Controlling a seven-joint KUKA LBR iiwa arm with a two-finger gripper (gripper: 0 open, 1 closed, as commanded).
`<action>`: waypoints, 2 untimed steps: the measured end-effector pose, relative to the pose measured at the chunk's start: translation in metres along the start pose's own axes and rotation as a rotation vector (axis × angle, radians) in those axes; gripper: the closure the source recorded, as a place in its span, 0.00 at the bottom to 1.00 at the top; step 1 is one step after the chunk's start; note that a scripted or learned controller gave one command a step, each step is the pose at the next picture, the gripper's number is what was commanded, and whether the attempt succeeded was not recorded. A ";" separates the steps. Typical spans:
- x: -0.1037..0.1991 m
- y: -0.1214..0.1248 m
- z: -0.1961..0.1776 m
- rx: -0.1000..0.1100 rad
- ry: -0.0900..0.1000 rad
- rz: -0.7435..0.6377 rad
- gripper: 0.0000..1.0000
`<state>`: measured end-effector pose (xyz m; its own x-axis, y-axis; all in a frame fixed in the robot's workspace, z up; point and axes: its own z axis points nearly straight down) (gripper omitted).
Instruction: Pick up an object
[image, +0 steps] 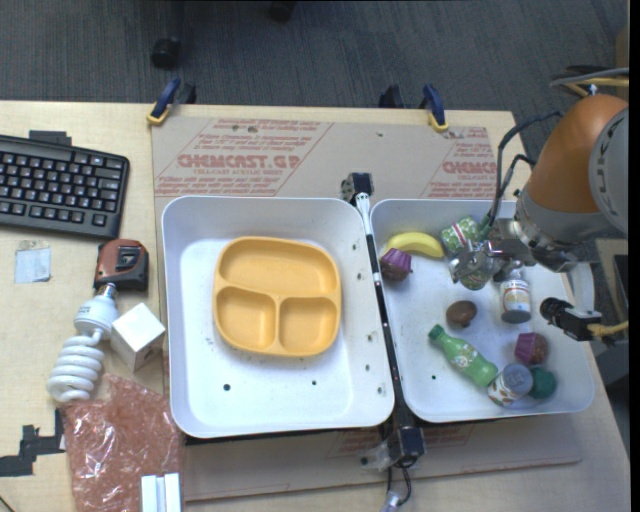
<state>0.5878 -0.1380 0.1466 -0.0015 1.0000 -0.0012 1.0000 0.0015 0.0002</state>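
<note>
My gripper hangs low over the back middle of the right bin, on the arm that comes in from the right. A green and white crumpled packet lies just behind it and a yellow banana to its left. A purple fruit-like piece sits beside the banana. In front of the gripper rests a brown ball, and a small jar stands to its right. A green bottle lies on its side nearer the front.
A magenta object, a grey lid and a green ball crowd the right bin's front right corner. The left bin holds a yellow divided tray. A keyboard, light bulb and white cube lie off to the left.
</note>
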 end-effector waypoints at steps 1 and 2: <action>0.023 0.071 -0.050 -0.001 -0.001 -0.002 1.00; 0.082 -0.058 -0.079 0.001 0.001 0.002 1.00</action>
<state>0.5294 -0.0557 0.2252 0.0002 1.0000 -0.0005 1.0000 -0.0002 -0.0004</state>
